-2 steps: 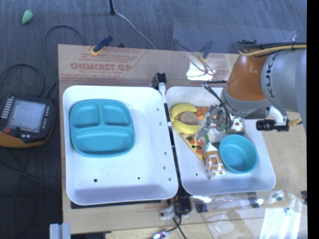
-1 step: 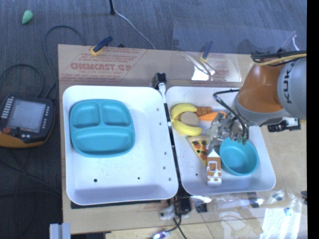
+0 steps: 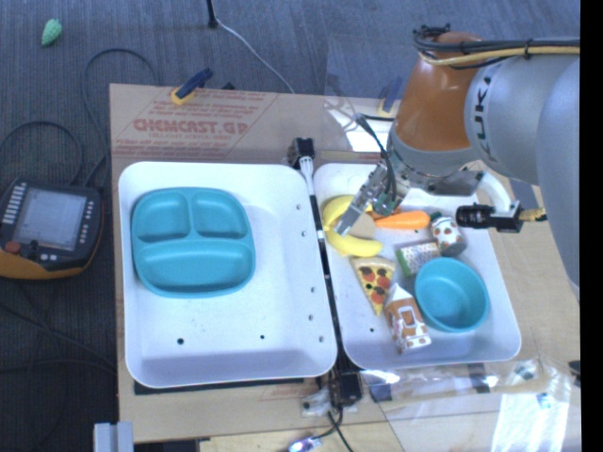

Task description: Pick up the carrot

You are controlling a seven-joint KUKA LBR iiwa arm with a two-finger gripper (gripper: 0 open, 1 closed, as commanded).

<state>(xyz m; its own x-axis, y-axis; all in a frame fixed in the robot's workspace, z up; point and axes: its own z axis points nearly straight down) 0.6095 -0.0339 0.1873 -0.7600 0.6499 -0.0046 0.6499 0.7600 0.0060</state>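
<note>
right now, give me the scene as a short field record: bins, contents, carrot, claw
left bin: holds a blue divided plate
right bin: holds banana, carrot, pizza slice toy, blue bowl, small carton, a few small items I cannot identify
carrot: lies near the back of the right bin, right of the banana, not lifted
claw: low over the banana's upper end, just left of the carrot
claw holding anything: cannot tell
arm: reaches in from the right

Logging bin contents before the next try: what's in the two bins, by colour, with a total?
Blue: 2, divided plate and bowl
Yellow: 1, banana
Orange: 1, carrot
Mixed colours: 4, pizza slice, small carton, green-labelled box, round toy
Total: 8
</note>
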